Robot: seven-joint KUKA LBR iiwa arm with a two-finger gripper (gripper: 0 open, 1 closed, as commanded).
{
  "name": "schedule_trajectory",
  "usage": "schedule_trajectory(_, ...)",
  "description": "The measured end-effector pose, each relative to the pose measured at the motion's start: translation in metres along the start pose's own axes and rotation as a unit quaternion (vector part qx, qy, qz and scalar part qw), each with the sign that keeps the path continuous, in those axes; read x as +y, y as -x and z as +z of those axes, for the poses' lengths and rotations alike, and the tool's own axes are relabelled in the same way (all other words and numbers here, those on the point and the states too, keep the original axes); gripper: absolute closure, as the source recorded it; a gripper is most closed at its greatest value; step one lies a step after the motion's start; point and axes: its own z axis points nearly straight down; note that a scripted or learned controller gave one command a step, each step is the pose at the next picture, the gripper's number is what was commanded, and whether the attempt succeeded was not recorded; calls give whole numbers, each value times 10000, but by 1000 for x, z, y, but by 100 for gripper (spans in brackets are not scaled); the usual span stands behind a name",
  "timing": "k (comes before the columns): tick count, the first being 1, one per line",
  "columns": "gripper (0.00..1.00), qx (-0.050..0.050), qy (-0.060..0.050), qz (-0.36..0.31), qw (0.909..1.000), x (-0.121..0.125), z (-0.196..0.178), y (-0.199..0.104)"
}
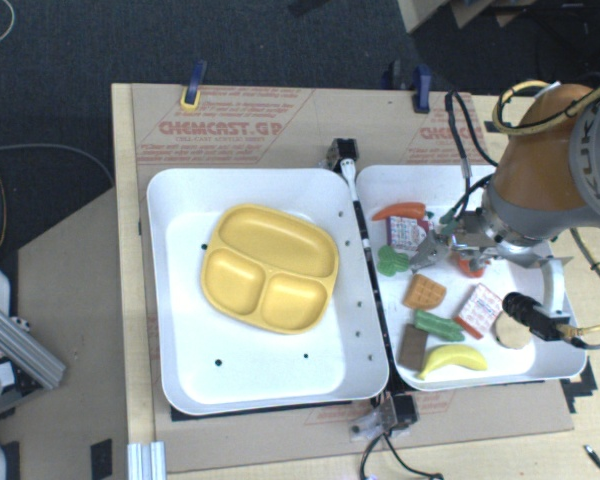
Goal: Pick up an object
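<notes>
My gripper [452, 248] hangs low over the middle of the right bin [565, 368], under the grey and orange wrist. A small red object [469, 264] peeks out just beneath it; whether it is gripped is hidden. To the gripper's left lie an orange-red carrot [400, 211], a white and pink packet [405, 233] and a green piece [391, 260]. In front of it lie a tan waffle [424, 292], a green pickle [438, 324], a brown block [413, 346], a yellow banana [453, 359], a red and white packet [480, 310] and a round tan cookie [512, 334].
The left bin [170, 268] holds a yellow three-compartment plate [270, 268]. A black clip [343, 153] sits at the back where the two bins meet. Cables run along the arm on the right, above the right bin's far corner.
</notes>
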Motion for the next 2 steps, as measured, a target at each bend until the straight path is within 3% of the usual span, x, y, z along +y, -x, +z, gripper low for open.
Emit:
schedule_trajectory(1,0,0,2,0,10000,-1,54,-1)
schedule_trajectory(2,100,-12,46,7,10000,1,40,0)
